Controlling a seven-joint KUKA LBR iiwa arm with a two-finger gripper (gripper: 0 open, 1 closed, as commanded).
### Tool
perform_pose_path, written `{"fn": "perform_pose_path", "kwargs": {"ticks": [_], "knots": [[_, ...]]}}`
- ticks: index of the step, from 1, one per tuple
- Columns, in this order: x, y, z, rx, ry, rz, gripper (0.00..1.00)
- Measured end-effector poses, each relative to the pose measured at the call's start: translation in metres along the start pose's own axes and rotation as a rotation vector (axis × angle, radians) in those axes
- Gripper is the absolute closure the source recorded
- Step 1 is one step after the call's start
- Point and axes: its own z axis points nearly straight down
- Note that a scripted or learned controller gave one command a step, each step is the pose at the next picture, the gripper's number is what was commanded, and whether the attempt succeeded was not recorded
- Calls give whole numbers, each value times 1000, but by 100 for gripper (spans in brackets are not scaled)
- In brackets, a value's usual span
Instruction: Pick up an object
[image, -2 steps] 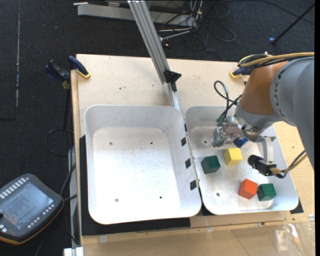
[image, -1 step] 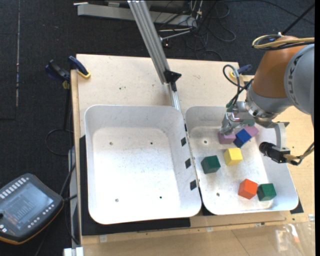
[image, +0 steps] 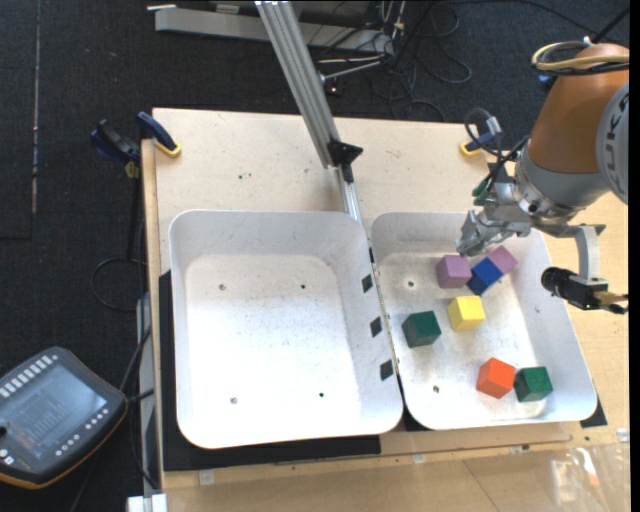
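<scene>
Purple block (image: 454, 270) sits in the right bin (image: 560, 395), touching the blue block (image: 487, 274) — gripper (image: 474, 240) just above and behind it, finger state can't tell.

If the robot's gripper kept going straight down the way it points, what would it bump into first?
Probably the light purple cube, which sits just below the gripper in the right white bin. The blue cube lies close beside it, so depth makes this uncertain.
</scene>
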Motion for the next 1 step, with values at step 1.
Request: {"fn": "perform_pose_path", "kwargs": {"ticks": [1], "knots": [[3,-8,-48,5,1,-1,100]]}}
